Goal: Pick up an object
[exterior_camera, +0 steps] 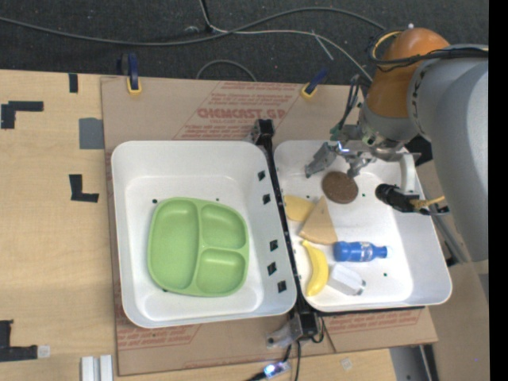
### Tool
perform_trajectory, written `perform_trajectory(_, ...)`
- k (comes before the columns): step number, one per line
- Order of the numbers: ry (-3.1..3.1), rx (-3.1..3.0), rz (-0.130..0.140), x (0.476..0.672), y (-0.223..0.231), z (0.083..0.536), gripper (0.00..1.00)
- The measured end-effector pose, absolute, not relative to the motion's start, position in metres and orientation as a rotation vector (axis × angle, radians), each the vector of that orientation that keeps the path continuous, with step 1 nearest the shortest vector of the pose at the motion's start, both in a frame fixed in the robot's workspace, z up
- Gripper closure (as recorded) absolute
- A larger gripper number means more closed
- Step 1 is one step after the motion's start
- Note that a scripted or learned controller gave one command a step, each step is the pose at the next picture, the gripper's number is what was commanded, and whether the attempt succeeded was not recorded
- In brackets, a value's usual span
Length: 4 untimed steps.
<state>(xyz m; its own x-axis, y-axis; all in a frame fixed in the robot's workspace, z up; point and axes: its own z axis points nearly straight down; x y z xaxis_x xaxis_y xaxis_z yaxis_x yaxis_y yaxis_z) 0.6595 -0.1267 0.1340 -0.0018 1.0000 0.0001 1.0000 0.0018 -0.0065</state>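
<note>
Banana (316, 270) hugs divider (275, 213) — claw (340, 163) near brown disc (340, 187).

Red "CHEMCAST" lettering marks the brown sheet (198, 111).

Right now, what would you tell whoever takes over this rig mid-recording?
Gripper: open, empty, at the far end of the right white bin, next to a round brown disc.
Same bin: yellow banana, blue plastic bottle, tan wedge.
Left white bin: green divided plate.
Done: nothing picked.
Left: grasp and lift one object.
</note>
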Motion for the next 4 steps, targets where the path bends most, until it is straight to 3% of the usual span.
perform_trajectory(1, -2.23, -2.223, 0.0, 0.661, -0.127, 0.086, 0.0)
perform_trajectory(2, -2.234, -2.225, -0.004, 0.663, -0.127, 0.1, 1.0)
perform_trajectory(3, -2.226, -2.221, -0.004, 0.658, -0.125, 0.162, 1.0)
perform_trajectory(4, -2.228, -2.223, -0.006, 0.667, -0.123, 0.223, 1.0)
